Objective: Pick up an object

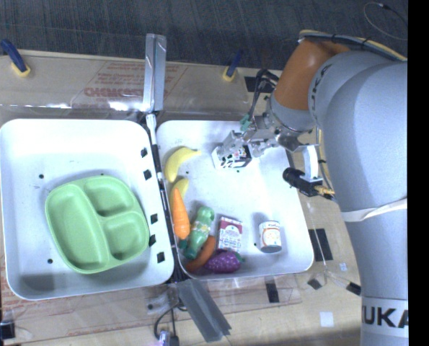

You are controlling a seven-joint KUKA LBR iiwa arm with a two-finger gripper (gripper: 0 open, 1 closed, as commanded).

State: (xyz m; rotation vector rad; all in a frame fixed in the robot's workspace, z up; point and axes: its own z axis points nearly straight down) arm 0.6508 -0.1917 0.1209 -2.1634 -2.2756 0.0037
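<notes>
Grey arm's gripper (233,155) hovers at twelve o'clock in right bin (290,215), grip state untellable; we judge approach step, descent toward banana (177,160) next.

Bulky grey arm (358,143), orange band above the wrist; white "KUKA" lettering low down; small metallic pincer (234,153).
</notes>
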